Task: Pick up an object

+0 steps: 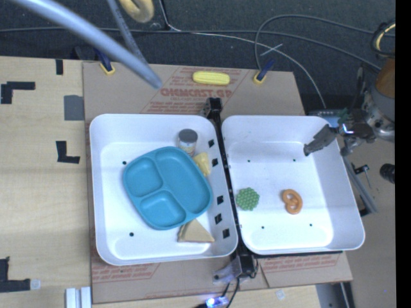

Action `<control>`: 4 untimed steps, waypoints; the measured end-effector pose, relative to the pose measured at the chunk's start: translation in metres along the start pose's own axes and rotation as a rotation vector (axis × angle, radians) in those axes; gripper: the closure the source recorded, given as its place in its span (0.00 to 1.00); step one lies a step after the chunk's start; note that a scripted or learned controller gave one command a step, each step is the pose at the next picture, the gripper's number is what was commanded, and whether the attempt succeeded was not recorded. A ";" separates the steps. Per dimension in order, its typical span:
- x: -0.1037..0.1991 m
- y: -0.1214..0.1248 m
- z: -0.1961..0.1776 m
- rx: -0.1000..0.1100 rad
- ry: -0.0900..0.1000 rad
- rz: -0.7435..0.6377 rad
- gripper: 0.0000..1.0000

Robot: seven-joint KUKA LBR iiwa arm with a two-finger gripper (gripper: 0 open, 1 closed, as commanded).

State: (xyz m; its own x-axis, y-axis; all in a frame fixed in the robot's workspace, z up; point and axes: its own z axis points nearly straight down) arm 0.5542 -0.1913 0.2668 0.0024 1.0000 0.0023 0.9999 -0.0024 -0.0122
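An orange pretzel (292,201) lies at three o'clock of a green ball (247,199); whether the claw (319,142) is gripping, I cannot tell.

Both bins (106,172) are smooth, glossy white plastic; the blue divided tray (167,188) is matt plastic; the surface (38,191) is light wood with a brown cardboard sheet (186,95)

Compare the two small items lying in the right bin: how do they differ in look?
The green ball is round with a bumpy surface, while the pretzel is orange-brown, looped and has holes. The green ball lies near the bin's left wall; the pretzel lies toward the middle. Both rest loose on the right bin floor, apart from each other and from the gripper.
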 end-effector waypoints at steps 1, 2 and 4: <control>0.000 0.002 -0.006 -0.011 -0.002 -0.004 0.00; 0.007 0.007 0.041 -0.007 -0.002 -0.004 0.00; 0.022 0.004 0.165 -0.004 -0.001 -0.004 0.00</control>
State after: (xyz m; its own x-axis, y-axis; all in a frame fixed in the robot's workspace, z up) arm 0.5567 -0.1693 0.1021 -0.0013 1.0000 0.0012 1.0000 0.0013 -0.0079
